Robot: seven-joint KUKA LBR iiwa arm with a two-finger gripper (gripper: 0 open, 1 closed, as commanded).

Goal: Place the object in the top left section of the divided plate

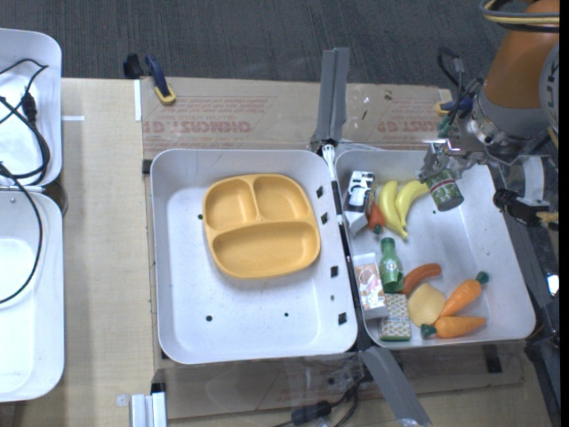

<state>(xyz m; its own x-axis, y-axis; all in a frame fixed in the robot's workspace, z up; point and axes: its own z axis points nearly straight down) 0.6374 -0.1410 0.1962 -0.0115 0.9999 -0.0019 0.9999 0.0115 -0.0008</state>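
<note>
- Object: small dark green-and-white can or jar, tilted, at the tip of the gripper over the far end of the right bin.
- Fingers: they look pinched on the can's upper end, since it hangs at a slant below them rather than lying flat (small in my feed, so I call it a likely grip, not a certain one).
- Arm comes in from the right, wrist above the bin's far right corner; that suits a lift straight out of the clutter.
- Divided plate sits in the left bin, far half, all three sections bare. Target is the top left section, well apart from the can.
- Left behind in the right bin: bananas just beside the can, green bottle, carrots, a sausage.
- My read: grasp stage done or nearly, carry across the centre divider not yet started.
- Risk: an off-centre pinch on a tilted can may slip mid-transfer.
</note>
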